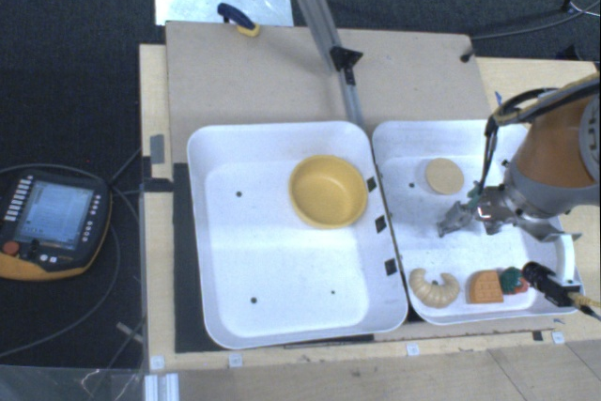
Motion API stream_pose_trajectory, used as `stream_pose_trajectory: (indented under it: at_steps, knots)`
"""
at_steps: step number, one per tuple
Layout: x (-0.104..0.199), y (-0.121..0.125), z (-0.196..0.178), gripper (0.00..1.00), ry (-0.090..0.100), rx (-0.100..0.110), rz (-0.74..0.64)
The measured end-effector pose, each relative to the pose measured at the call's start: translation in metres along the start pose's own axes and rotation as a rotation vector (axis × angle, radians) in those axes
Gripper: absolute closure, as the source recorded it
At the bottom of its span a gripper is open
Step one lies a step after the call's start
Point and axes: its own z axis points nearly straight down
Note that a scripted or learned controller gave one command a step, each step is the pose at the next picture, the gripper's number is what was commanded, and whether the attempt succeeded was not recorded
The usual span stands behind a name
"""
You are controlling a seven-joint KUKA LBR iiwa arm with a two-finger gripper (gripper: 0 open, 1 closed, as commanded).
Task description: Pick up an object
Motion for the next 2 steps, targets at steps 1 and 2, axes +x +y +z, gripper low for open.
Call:
stream_pose_trajectory:
  at_steps: [1,2]
  knots:
    - [0.000,0.000,0.024,0.00,-0.001,-0.002,-0.001]
    - [0.000,0.000,0.013,1.00,-0.001,-0.003,0.000]
